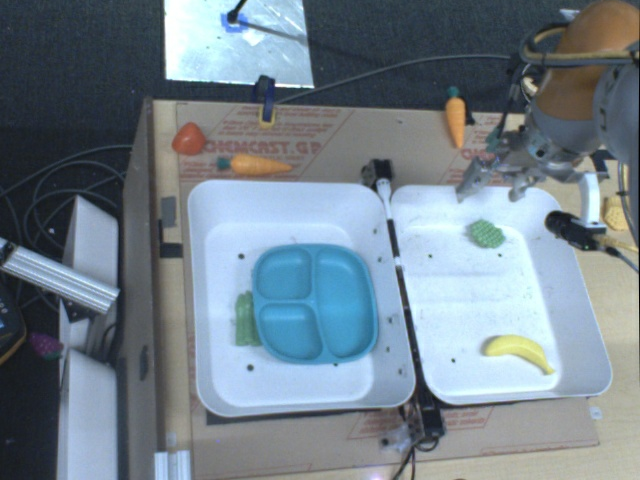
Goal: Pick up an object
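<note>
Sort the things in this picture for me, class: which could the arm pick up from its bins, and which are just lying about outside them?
In the bins:
green piece
banana
blue divided plate
green item beside the plate

Lying about:
two carrots
red toy
foil sheet

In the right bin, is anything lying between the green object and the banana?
No. In the camera view, only bare white bin floor separates the green object from the banana.

Two white bins [300,203] sit on the counter [330,148]. One blue divided plate [313,303], one green strip [245,320], one green knobbly piece [487,233], one banana [518,352], two carrots [258,165], one tomato [188,138].
</note>
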